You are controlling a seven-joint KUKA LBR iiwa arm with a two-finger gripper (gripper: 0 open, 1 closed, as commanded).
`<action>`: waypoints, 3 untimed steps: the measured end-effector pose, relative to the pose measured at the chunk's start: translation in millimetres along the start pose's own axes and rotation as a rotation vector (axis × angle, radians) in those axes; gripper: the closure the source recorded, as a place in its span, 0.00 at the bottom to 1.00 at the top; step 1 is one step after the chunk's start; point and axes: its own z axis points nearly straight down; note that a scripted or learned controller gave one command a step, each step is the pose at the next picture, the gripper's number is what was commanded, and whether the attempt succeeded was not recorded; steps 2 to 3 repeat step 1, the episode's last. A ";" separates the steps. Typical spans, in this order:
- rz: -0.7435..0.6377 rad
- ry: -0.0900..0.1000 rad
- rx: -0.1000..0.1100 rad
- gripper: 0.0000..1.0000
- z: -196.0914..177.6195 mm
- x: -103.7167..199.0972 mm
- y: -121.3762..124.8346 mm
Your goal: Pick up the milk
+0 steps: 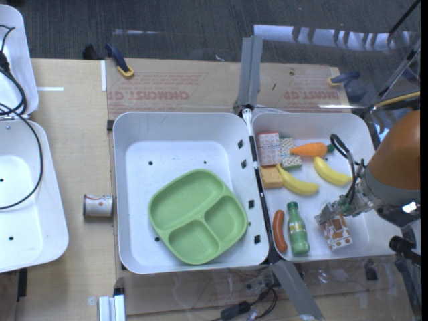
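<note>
1. Camera view, contents: right bin [364,129] holds toy food. Milk carton [336,233] lies tipped on its side at about 5 o'clock of that bin, near the front right corner, apart from the green bottle [297,229] and sausage [279,231] to its 9 o'clock.
2. Two bananas [298,183] and a carrot [309,150] sit toward 12 o'clock, well clear.
3. Left bin [127,199] carries a green divided plate [197,216].
4. Gripper [340,210] is low at the carton's upper end, apparently touching it. Judged placed for a grasp; its opening cannot be told, and no hold on the carton is evident.
</note>
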 end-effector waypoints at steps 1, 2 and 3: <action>0.443 -0.004 0.001 1.00 -85.9 56.1 97.1; 0.443 -0.004 0.001 1.00 -85.9 56.1 97.1; 0.443 -0.004 0.001 1.00 -85.9 56.1 97.1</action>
